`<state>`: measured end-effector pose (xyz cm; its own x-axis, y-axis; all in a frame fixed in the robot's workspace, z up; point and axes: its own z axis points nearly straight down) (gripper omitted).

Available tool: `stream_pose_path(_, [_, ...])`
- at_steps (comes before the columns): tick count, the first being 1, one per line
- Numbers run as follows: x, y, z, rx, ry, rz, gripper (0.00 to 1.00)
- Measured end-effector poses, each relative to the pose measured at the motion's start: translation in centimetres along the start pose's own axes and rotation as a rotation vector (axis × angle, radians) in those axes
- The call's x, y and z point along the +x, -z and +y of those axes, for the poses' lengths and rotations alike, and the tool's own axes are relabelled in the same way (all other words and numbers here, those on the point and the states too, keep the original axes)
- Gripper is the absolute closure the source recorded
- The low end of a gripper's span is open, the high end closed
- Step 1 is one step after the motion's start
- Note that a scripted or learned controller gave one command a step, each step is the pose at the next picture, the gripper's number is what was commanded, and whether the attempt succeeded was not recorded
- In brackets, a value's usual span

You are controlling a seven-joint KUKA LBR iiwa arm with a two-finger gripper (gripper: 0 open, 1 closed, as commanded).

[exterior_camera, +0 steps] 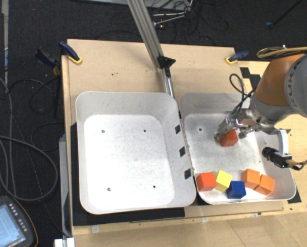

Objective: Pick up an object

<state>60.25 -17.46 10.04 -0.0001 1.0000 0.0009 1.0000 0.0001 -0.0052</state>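
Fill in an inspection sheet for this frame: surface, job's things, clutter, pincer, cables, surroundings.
Surface: wooden bench bearing left bin and right bin.
Job's things: red block at the pincer; orange block, yellow block, blue block and two more orange blocks along the right bin's near edge.
Clutter: nothing seen.
Pincer: pincer over the red block; grip unclear.
Cables: black cables on the floor.
Surroundings: dark carpet, clamps, metal pole.

Two white bins [128, 99], four orange blocks [206, 181], one yellow block [223, 179], one blue block [236, 189].
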Motion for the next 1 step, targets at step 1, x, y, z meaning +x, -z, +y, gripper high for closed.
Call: stream_pose_path(1, [-0.05, 1.39, 0.17, -0.007, 0.000, -0.002, 1.00])
